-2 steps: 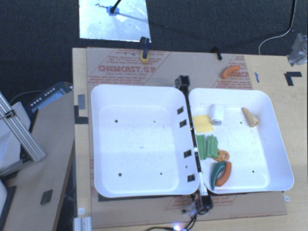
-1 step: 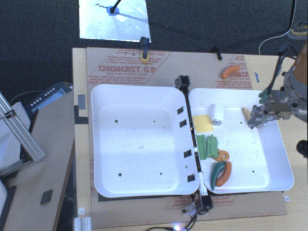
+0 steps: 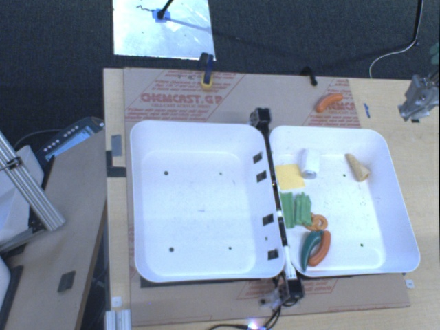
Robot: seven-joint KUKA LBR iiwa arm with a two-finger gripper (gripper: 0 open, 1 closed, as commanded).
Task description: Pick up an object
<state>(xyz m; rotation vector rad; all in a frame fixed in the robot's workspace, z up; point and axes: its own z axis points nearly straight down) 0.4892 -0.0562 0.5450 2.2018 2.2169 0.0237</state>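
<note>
Orange sausage [image 3: 329, 102] outside right bin [image 3: 385, 143]

Even, bright overhead light falls on both white bins [image 3: 199, 205], with mild glare on a far reflective sheet [image 3: 163, 19]. Shadows are faint; detail is slightly soft.

Two smooth, slightly glossy white plastic bins [image 3: 199, 133] sit on matt brown printed cardboard [image 3: 234, 91] over a pale wooden tabletop [image 3: 388, 95], beyond it a shiny metallic sheet [image 3: 137, 19].
</note>
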